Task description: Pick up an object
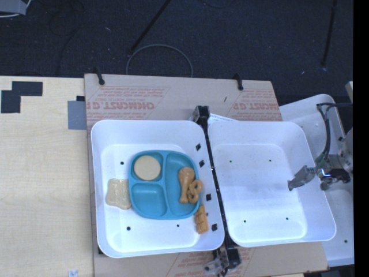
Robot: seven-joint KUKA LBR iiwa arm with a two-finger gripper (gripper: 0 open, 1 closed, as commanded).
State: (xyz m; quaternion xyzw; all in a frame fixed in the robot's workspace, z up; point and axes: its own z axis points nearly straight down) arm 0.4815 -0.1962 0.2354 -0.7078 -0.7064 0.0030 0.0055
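Note:
A blue divided plate (151, 202) lies in the left bin (109, 137). A round tan biscuit (146, 168) sits in its upper left compartment. A brown pretzel-shaped piece (188, 184) rests in its right compartment. Left of the plate lies a pale slice of toast (118, 193) on the bin floor. A small orange-brown piece (200, 219) lies just off the plate's lower right corner. My gripper (300, 179) hangs over the right edge of the right bin (259, 235), far from all these objects, with nothing seen in it.
A black divider (209, 178) runs between the two bins. Cardboard (173, 103) lies under both bins. The arm's wrist and cables (334, 166) stand at the right bin's right rim. A wooden benchtop (40, 183) spreads out to the left.

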